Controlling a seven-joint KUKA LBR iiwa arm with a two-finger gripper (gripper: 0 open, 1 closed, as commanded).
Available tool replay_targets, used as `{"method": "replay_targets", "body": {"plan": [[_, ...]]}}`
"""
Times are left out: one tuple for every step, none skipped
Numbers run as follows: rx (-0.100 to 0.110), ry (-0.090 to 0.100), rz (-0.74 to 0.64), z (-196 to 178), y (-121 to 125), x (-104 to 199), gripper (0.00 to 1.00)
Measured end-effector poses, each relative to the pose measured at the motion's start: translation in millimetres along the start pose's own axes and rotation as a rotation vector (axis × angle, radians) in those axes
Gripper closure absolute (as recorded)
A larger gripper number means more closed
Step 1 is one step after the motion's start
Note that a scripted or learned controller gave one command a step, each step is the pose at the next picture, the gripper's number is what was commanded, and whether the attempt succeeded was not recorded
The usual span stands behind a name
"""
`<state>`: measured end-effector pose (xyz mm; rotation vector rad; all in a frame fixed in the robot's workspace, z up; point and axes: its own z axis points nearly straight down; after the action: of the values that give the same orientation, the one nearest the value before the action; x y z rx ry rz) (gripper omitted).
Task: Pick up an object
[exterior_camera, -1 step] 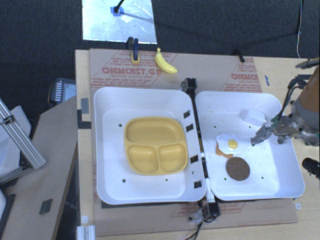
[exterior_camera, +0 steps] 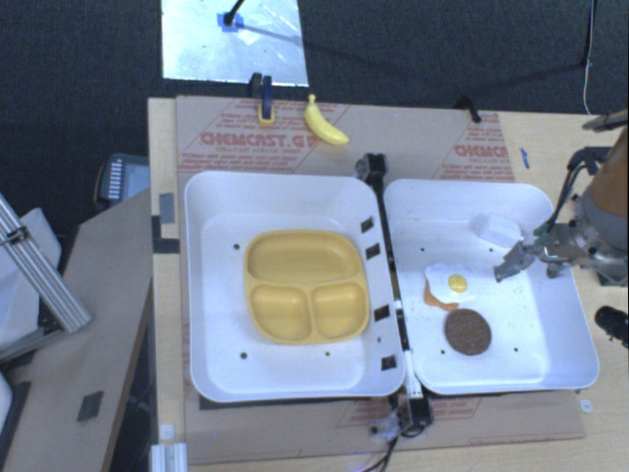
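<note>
Gripper point(exterior_camera: 529, 259) hangs over the right bin point(exterior_camera: 565, 362), at approx. 3 o'clock of the bin's floor. Fingers look parted, nothing between them, so no grasp yet. Candidate objs in that bin: fried egg toy point(exterior_camera: 450, 287) at about 8 o'clock from the gripper, brown patty point(exterior_camera: 468, 331) just below the egg, pale whitish piece point(exterior_camera: 496, 229) at approx. 11 o'clock, close by. Left bin point(exterior_camera: 211, 293) holds a yellow divided tray point(exterior_camera: 300, 285). Banana point(exterior_camera: 324, 124) lies on the table outside the bins, 12 o'clock. Judgement: task barely begun; approach, closing and lift all remain.
</note>
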<state>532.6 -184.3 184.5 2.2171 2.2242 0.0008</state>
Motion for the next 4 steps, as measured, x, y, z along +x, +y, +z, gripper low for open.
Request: {"method": "replay_targets", "body": {"plan": [[0.003,0.001,0.002,62,3,-2,0.00],[0.000,0.000,0.002,100,4,-2,0.00],[-0.005,-0.002,0.002,88,6,-3,1.00],[-0.005,-0.002,0.000,42,12,-8,1.00]]}}
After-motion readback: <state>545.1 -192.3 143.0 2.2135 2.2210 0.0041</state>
